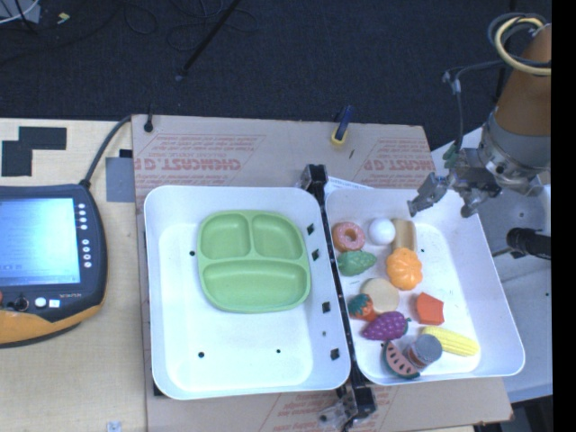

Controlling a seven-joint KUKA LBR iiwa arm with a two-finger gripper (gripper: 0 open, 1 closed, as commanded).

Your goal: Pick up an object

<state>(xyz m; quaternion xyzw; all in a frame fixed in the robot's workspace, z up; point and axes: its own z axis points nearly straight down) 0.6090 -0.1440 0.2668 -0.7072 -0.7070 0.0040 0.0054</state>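
The right bin holds several toy foods: a pink donut, a white egg, an orange pumpkin, a green leafy piece, a red-orange block, purple grapes, a yellow corn cob and a watermelon slice. My gripper hangs above the bin's far right corner, open, with nothing between its fingers. It is clear of all the toys, up and to the right of the egg.
The left bin holds a green divided plate. A black divider runs between the bins. A tablet-like pendant lies at the far left. A blue-and-yellow clamp sits at the cardboard's far edge.
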